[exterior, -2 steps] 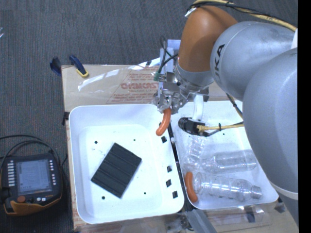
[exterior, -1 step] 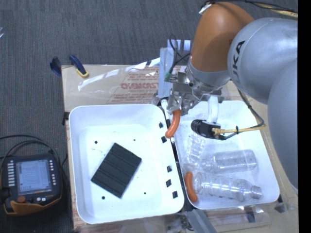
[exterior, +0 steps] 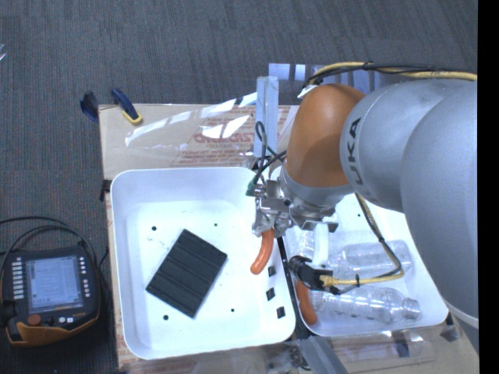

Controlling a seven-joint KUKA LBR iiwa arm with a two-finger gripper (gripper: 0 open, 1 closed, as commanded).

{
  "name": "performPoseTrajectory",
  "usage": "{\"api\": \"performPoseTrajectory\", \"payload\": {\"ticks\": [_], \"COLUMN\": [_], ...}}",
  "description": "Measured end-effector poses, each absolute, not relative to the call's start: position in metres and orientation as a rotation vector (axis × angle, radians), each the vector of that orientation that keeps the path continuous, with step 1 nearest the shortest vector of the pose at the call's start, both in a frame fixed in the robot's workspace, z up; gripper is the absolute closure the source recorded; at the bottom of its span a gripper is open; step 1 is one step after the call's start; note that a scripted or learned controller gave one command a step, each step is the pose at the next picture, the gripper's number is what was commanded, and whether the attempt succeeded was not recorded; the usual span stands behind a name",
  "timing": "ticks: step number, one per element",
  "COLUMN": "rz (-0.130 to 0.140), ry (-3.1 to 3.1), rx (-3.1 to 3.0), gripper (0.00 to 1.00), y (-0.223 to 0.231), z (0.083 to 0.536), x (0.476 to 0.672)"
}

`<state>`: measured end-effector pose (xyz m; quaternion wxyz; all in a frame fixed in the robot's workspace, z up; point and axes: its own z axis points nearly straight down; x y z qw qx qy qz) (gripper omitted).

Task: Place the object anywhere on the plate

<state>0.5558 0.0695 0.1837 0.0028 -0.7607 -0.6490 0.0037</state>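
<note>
A black, ridged, square plate (exterior: 187, 273) lies flat in the left bin (exterior: 132, 209), left of its middle. My gripper (exterior: 268, 228) hangs over the left bin's right edge, beside the divider between the bins. A slim orange object (exterior: 263, 255) dangles from it, its upper end caught between the fingers and its lower tip just above the bin floor. The object is to the right of the plate, about a plate's width from its near corner. The arm's orange band and grey wrist cover the back of the right bin.
The right bin (exterior: 433, 318) holds two clear plastic bottles (exterior: 374, 304) and another orange piece (exterior: 308, 308) near the divider. Small black marks sit by the left bin's right wall. Cardboard with a blue clamp (exterior: 125, 106) lies behind the bins. A teach pendant (exterior: 51, 291) rests off the bench at left.
</note>
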Motion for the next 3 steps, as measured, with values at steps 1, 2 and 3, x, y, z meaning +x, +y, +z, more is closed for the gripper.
{"api": "performPoseTrajectory", "payload": {"ticks": [1, 2, 3], "rz": [0.011, 0.008, 0.007], "ry": [-1.751, -1.82, -1.859], "rx": [-2.602, -2.555, -2.53], "gripper": [1.0, 1.0, 1.0], "y": [0.032, 0.043, 0.028], "z": [0.184, 0.199, 0.248], "x": [0.537, 0.568, 0.632]}}
